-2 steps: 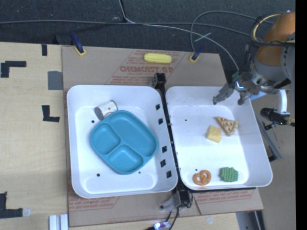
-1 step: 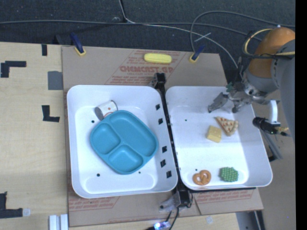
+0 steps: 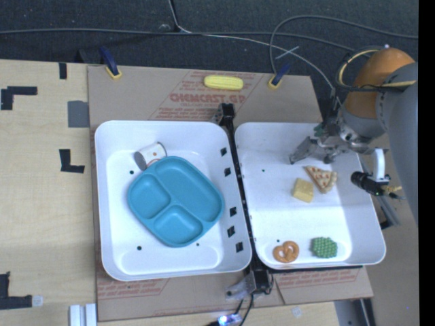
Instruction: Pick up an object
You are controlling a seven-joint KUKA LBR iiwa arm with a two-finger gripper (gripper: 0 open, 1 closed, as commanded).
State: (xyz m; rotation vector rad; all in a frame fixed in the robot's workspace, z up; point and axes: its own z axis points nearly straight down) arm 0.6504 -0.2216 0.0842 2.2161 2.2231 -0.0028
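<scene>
My gripper [image 3: 317, 156] hangs low over the far part of the right bin [image 3: 272, 148], open, with nothing between its fingers. Just in front of it lies a pizza-slice toy [image 3: 321, 178], close to the fingertips but apart from them. A yellow cheese block [image 3: 303, 190] rests beside the slice, to its left. Near the bin's front wall sit a pretzel [image 3: 286, 252] and a green knobbly piece [image 3: 324, 247].
The left bin [image 3: 109, 182] holds a blue divided plate [image 3: 175, 200] and a small white cup [image 3: 151, 155] lying on its side. A yellow banana-like toy [image 3: 223, 82] lies on the cardboard behind the bins. Cables run across the dark back area.
</scene>
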